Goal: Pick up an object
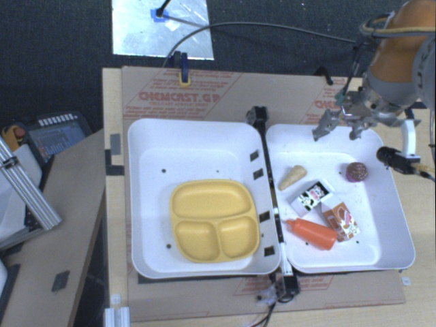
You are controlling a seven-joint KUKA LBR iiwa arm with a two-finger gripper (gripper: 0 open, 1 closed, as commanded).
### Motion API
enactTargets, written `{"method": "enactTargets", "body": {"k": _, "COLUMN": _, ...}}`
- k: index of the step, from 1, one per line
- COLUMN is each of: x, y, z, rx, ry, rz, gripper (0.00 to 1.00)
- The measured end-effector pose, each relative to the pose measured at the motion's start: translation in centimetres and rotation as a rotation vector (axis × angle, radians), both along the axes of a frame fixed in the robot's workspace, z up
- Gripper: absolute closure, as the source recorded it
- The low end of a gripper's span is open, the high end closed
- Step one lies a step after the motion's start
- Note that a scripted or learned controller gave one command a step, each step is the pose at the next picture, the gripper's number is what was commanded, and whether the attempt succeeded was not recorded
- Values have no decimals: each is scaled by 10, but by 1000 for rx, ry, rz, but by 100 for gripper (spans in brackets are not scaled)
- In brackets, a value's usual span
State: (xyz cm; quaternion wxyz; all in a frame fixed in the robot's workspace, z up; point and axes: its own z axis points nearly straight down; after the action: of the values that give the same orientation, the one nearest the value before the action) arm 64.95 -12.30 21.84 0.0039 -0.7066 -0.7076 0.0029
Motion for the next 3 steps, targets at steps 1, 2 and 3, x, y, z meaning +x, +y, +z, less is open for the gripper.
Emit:
{"method": "enactTargets", "body": {"k": 1, "x": 2, "y": 0, "z": 7, "rx": -2, "ry": -11, "rz": 2, "gripper": 0}}
{"method": "enactTargets", "body": {"k": 2, "x": -1, "y": -8, "z": -51, "rx": -2, "ry": -8, "rz": 0, "gripper": 0}}
{"method": "enactTargets", "body": {"k": 3, "x": -4, "y": -2, "z": -95, "rx": -1, "ry": -8, "rz": 1, "gripper": 0}}
